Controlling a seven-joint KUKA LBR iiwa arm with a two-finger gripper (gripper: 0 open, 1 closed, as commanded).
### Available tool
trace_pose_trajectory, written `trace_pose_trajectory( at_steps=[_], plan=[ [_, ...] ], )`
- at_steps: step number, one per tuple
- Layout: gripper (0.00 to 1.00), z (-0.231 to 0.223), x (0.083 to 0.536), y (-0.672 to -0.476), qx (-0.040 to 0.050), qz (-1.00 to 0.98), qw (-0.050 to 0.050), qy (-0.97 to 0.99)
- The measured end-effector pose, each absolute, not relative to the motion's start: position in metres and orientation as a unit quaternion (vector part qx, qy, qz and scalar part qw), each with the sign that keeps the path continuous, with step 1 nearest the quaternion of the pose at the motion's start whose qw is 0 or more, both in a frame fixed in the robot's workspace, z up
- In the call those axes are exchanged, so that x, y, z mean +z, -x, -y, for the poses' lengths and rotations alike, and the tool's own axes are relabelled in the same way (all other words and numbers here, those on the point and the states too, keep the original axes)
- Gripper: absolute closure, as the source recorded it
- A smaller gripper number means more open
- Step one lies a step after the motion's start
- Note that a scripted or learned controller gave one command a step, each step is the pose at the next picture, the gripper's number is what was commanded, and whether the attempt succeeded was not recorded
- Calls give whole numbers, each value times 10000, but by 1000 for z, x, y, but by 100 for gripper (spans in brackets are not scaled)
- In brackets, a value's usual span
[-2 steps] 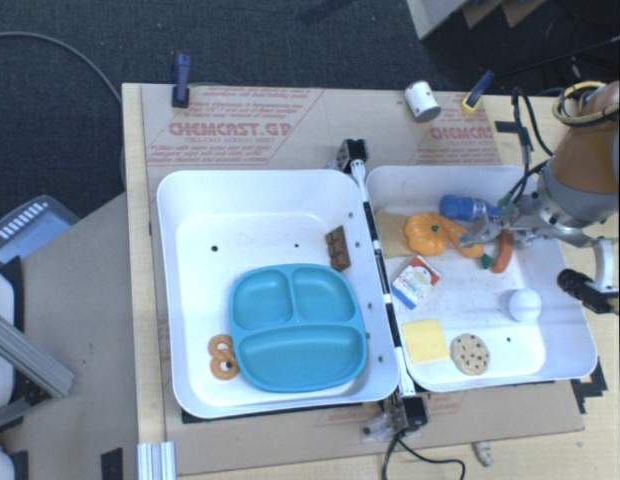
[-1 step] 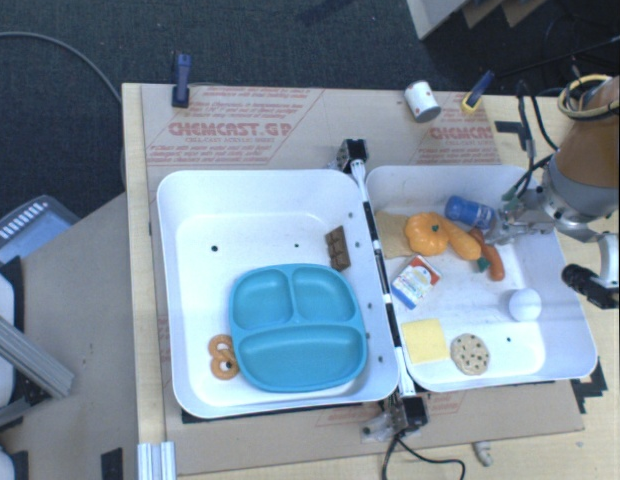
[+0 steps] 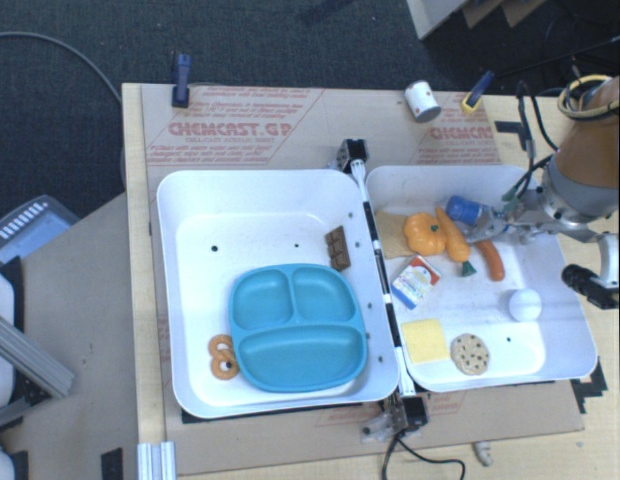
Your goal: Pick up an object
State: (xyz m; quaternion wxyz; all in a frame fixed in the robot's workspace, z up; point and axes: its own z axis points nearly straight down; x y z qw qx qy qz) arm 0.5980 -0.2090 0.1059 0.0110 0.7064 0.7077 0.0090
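Note:
My gripper (image 3: 487, 230) reaches in from the right over the back of the right bin (image 3: 570, 353). It hovers among a blue object (image 3: 462, 209), a carrot (image 3: 454, 240) and a red sausage (image 3: 492, 260). An orange pumpkin-shaped toy (image 3: 424, 233) lies just left of the carrot. Nearer the front lie a small carton (image 3: 413, 282), a yellow cheese slice (image 3: 425, 340), a cookie (image 3: 470, 353) and a white ball (image 3: 524, 305). I see nothing lifted off the bin floor.
The left bin (image 3: 190, 228) holds a blue divided plate (image 3: 295, 326), a pretzel (image 3: 224, 357) and a chocolate bar (image 3: 338, 249). A white roll (image 3: 422, 100) and a blue clip (image 3: 180, 76) lie on the cardboard behind the bins.

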Motion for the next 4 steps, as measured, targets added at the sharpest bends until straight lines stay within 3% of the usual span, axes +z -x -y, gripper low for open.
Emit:
trace_pose_trajectory(
  at_steps=[1, 2, 3, 4],
  plan=[
    [0, 161, 85, -568, 1, -7070, 11, -7072],
    [100, 160, 95, -569, 4, -7069, 15, -7073],
    [100, 70, 185, -519, 7, -7079, -1, -7063],
    [100, 7, 184, -569, 3, -7076, -2, -7066]
  ],
)
